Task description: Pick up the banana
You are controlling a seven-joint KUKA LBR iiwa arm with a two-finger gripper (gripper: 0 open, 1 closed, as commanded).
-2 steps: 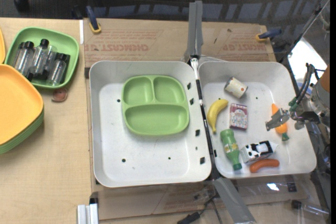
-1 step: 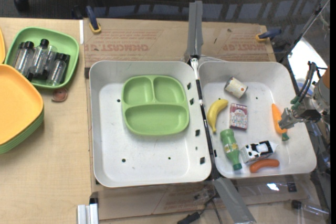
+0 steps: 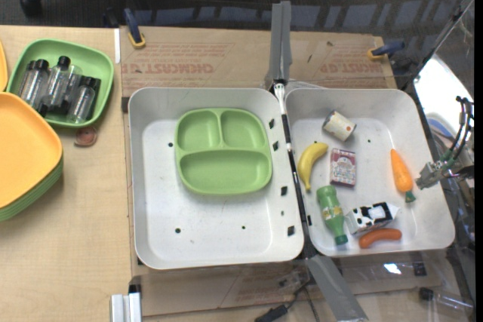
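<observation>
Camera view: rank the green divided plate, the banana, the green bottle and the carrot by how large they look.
1. Green divided plate, by far the largest.
2. Green bottle.
3. Banana, looking close to the bottle in length, so their order is unsure.
4. Carrot, smallest.

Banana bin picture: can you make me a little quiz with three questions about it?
1. True or false: the banana lies in the right bin.
2. What sits in the left bin? A) green divided plate B) orange carrot C) green bottle
3. Fill in: just right of the banana lies a small red ____.

Key: 1 true; 2 A; 3 box.
</observation>
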